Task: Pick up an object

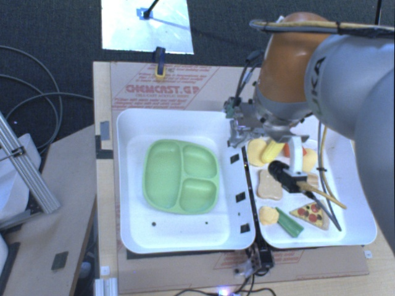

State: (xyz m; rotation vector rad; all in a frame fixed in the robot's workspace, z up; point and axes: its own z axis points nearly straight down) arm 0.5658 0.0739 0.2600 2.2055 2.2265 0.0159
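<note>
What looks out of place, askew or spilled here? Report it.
Nothing stands out. The green divided plate lies flat in the left bin; the pizza slice and bread slice lie inside the right bin, nothing spilled over.

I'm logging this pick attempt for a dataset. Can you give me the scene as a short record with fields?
left bin: holds one green divided plate
right bin: holds several small toy foods
toy foods: pizza slice, green stick, tan bread slice, small yellow piece, larger yellow piece
pincer: over the far left part of the right bin, beside the larger yellow piece
grasp: cannot tell from this view
</note>
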